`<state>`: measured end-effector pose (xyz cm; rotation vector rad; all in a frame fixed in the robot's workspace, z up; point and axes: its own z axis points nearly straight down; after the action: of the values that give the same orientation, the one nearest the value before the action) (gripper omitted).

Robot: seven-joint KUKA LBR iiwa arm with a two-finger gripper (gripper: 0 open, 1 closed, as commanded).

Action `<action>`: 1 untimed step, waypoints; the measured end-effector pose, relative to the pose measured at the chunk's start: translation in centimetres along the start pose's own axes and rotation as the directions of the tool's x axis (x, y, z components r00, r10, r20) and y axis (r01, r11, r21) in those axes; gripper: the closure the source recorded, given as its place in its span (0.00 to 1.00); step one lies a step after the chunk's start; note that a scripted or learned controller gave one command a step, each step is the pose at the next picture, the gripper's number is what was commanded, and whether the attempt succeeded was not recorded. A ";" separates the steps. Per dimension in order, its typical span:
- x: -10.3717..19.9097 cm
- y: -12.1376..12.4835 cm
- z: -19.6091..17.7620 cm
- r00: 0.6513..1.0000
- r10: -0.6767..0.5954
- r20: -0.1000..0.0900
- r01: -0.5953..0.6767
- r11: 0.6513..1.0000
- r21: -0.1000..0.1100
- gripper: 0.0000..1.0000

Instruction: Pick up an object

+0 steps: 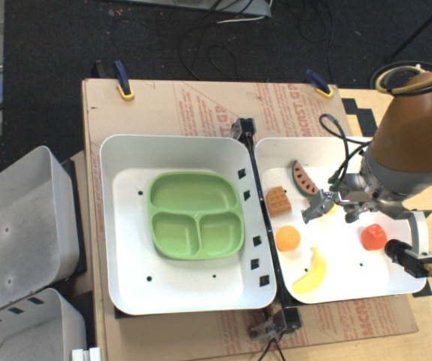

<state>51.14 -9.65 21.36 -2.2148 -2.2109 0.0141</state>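
White bins (126,164) (two), one green tray (197,215)

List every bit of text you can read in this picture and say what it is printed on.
Red print on the board under the bins: upside down and too faint to read with confidence.
Bins, green tray and toy food: no text visible.

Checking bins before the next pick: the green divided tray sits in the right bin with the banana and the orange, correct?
Not quite. The camera view shows the green divided tray in the left bin; the banana and the orange lie in the right bin.
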 end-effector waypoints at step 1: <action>0.0 0.3 -0.7 1.000 -0.003 0.002 0.003 1.000 -0.014 0.00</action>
<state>51.42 -9.64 22.04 -2.2199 -2.2220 0.0004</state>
